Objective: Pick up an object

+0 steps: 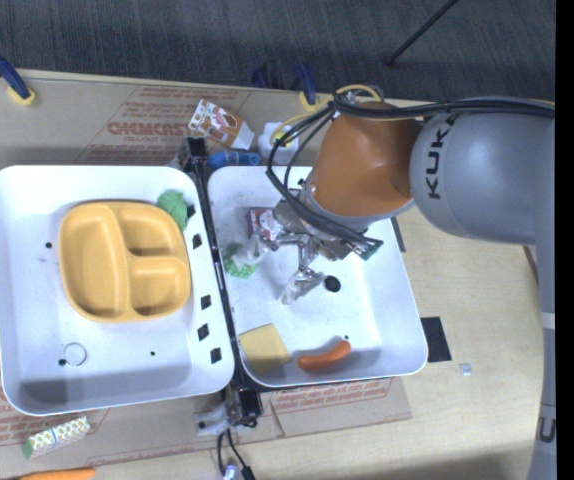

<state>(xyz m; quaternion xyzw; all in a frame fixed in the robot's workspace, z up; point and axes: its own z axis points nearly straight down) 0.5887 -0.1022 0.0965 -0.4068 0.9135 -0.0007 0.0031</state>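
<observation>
My gripper hangs low over the middle of the right bin, its two metal fingers spread apart with nothing between them. One fingertip is near a red and white packet; the other points toward the bin's front. A green and white lump lies just left of the gripper. A yellow block and an orange sausage-shaped piece rest by the front wall. A small black round thing sits just right of the lower fingertip.
The left bin holds a yellow divided plate with a green piece at its far right corner. A printed packet and a blue item lie on the cardboard behind the bins. A wrapped sweet lies at the front left.
</observation>
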